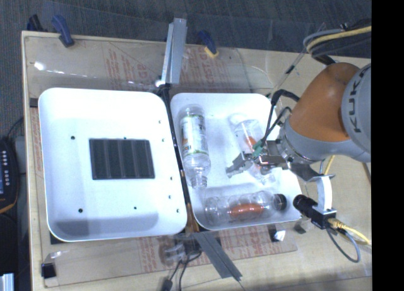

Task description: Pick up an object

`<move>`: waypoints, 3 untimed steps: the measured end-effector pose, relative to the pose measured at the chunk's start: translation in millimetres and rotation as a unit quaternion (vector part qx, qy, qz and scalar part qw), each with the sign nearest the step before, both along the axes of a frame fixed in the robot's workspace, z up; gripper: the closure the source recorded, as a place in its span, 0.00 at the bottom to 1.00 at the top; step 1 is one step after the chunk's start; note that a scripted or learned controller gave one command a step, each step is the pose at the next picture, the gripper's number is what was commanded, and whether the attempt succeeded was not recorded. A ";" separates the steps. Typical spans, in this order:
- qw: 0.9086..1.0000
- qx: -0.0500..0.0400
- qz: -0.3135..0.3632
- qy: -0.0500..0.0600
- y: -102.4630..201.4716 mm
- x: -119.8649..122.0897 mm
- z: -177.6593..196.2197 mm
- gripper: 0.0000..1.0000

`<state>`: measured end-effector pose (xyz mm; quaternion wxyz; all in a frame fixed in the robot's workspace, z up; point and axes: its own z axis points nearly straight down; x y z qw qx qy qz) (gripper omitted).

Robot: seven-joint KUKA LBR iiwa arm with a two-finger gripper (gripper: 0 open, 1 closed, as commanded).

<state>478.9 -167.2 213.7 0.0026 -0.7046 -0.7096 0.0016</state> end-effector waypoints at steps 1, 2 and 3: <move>0.999 0.000 0.050 -0.001 -22.1 71.1 -40.9 0.00; 0.999 0.000 0.052 -0.002 -41.9 91.5 -19.9 0.00; 0.998 -0.001 0.062 -0.001 -41.5 125.5 -75.7 0.00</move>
